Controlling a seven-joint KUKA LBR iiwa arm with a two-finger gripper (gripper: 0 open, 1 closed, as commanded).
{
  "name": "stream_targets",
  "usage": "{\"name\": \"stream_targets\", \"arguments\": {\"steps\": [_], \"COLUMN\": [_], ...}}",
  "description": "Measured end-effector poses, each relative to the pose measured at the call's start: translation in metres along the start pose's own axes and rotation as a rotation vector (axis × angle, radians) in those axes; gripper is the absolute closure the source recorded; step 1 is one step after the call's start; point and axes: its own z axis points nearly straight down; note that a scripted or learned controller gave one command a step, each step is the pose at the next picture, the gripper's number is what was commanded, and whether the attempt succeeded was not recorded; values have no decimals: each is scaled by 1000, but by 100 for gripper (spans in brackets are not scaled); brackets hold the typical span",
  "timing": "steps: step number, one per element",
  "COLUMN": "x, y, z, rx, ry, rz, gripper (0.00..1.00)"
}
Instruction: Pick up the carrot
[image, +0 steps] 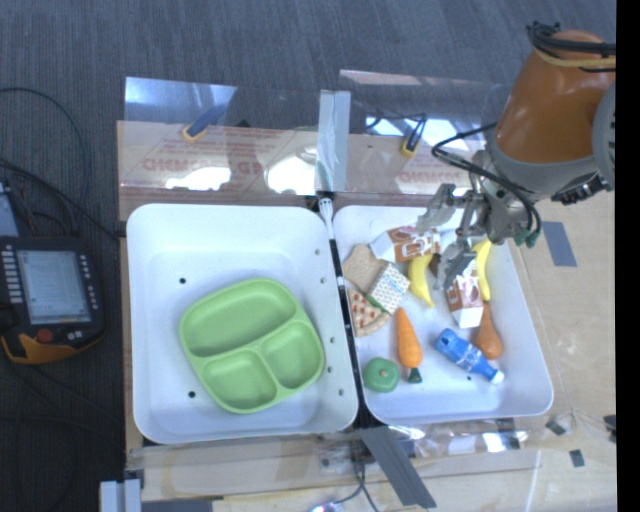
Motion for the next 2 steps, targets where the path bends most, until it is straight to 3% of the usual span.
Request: {"name": "stream_targets", "arguments": {"steps": [1, 2], "x": [40, 85], "y": [-18, 3], "z": [133, 142], "rx": [4, 3], "ry": [-18, -65], "rz": [-22, 337], "gripper": [0, 0]}}
